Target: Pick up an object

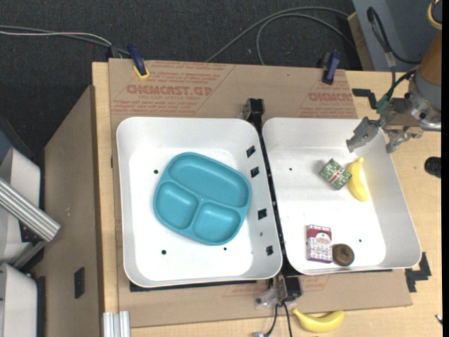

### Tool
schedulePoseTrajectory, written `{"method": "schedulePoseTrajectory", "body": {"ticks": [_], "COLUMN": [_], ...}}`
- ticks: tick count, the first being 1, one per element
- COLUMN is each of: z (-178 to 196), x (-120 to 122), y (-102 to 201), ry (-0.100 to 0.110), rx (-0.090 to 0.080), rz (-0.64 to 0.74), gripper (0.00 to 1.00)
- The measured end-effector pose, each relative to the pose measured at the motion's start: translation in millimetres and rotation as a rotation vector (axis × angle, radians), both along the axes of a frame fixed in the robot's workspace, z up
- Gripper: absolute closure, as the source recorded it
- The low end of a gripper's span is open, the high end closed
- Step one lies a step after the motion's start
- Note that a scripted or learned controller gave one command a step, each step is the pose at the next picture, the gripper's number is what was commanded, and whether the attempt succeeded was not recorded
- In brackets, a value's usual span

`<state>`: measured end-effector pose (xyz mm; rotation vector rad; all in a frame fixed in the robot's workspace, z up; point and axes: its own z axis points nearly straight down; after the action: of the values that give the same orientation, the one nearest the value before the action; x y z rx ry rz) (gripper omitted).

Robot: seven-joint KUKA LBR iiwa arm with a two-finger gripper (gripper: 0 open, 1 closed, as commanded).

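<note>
Camera view is showing the gripper (379,136) hanging open over the right bin (400,209), seemingly lining up on the banana (358,180).

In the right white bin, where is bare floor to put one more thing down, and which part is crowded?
The right white bin has bare floor along its left side, between the centre divider and the green box. The far right is crowded: green box, yellow banana and the tool above. The near edge holds a red-white carton and brown round object.
</note>
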<state>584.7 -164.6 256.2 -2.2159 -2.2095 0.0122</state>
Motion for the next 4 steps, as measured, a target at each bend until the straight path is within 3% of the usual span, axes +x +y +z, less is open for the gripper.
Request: {"method": "schedulePoseTrajectory", "body": {"ticks": [1, 4], "z": [8, -139], "x": [2, 4], "y": [1, -6], "ry": [-0.014, -0.008], "rx": [-0.003, -0.001], "rz": [0.003, 0.002], "gripper": [0.00, 0.00]}}
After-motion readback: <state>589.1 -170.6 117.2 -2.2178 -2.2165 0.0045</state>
